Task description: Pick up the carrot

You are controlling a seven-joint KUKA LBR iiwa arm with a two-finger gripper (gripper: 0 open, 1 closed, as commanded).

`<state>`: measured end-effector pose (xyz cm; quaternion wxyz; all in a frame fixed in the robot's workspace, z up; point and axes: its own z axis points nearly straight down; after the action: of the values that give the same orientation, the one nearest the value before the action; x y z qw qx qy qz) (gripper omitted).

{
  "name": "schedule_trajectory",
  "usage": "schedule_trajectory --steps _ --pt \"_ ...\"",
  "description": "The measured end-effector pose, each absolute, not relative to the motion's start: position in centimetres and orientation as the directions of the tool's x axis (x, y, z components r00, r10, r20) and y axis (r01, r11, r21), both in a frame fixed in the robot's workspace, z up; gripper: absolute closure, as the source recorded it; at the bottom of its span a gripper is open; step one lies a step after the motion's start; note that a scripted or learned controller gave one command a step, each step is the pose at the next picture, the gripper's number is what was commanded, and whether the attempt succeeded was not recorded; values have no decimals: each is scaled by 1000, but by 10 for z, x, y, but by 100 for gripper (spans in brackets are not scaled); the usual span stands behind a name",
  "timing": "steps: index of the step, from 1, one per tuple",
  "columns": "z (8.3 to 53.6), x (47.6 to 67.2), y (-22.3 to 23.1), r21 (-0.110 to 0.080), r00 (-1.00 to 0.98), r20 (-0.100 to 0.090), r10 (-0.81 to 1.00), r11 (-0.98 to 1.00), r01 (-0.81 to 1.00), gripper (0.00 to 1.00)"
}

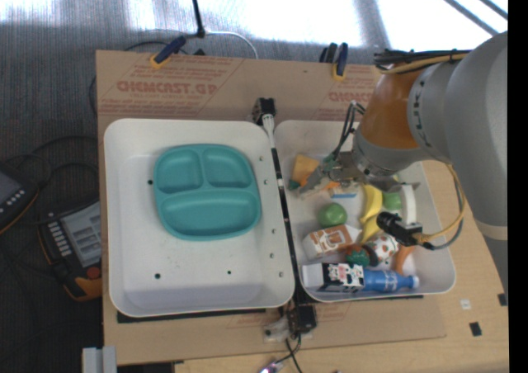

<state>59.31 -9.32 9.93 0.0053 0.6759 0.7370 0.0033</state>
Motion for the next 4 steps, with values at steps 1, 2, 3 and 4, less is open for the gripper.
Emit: schedule_trajectory --steps 1,2,3,4 --pt "93 611 -97 12 332 7 943 -332 943 0" --pt "104 611 -102 20 333 -3 943 -333 943 100" --pt "94 659 -99 -20 -12 -3 1000 12 1000 100" --pt "93 661 -97 -10 -13 -2 1000 13 1000 0"
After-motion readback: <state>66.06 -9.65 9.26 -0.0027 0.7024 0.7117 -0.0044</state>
